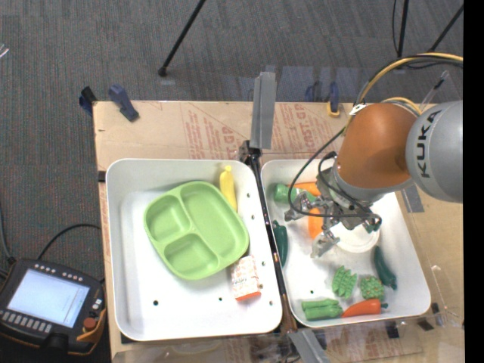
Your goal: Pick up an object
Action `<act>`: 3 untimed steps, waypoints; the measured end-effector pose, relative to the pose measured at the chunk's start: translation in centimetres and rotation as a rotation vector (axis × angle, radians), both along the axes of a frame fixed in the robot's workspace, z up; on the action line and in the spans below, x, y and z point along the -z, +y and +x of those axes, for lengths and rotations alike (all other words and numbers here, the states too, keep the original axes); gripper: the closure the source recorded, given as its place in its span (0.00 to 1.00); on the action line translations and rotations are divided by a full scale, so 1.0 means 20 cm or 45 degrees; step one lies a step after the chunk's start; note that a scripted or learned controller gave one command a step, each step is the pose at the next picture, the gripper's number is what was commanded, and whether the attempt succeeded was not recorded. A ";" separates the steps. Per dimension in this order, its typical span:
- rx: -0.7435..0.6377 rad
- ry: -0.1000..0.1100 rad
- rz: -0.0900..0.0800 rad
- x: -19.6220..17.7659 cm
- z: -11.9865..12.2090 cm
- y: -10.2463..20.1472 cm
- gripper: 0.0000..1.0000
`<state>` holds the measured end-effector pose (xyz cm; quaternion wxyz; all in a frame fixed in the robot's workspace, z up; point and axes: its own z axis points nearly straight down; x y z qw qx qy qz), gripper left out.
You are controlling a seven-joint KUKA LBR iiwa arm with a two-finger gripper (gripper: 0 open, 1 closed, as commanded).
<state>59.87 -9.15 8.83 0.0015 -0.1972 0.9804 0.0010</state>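
Pincer low in the right bin, grip unclear.

From the overhead camera I saw the pincer [327, 242] hanging over the right bin [414, 278], and I could not tell its state. Just beside it lay an orange piece [315, 224] and a white round thing [358, 240]. Below it sat two green knobbly toys [344, 281], a green pod [321, 308] and a toy carrot [364, 307]. Well off to its left, in the left bin [128, 293], were a green divided plate [195, 229], a yellow piece [228, 187] and a small carton [246, 278].

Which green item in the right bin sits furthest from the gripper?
The flat green piece at the near edge, beside the orange carrot. The other greens lie closer to the gripper.
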 end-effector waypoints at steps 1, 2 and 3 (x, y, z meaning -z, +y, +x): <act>0.007 -0.003 0.004 -0.05 0.00 0.00 1.00; -0.089 -0.020 -0.003 -0.67 0.17 0.14 1.00; -0.173 -0.003 -0.001 -0.81 -0.18 0.27 1.00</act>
